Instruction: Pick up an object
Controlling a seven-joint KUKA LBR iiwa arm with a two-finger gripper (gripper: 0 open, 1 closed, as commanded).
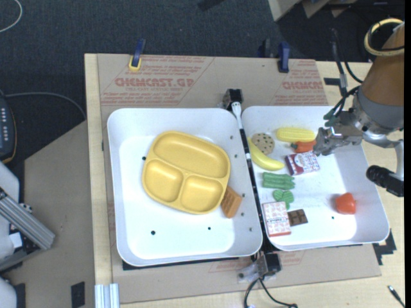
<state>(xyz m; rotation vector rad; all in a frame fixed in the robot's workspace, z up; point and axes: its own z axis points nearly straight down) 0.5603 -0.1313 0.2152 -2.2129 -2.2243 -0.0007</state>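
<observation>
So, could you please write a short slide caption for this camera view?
Gripper hovering over toy foods in the right bin; yellow divided plate in the left bin.

tray [186,172] yellow | bins [128,191] white | banana [264,159] yellow | ball [346,203] orange-red | beans [278,180] green

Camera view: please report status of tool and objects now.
Tool low over right bin, beside red packet. Grasp unconfirmed. Corn, banana, tomato lie loose nearby.
</observation>
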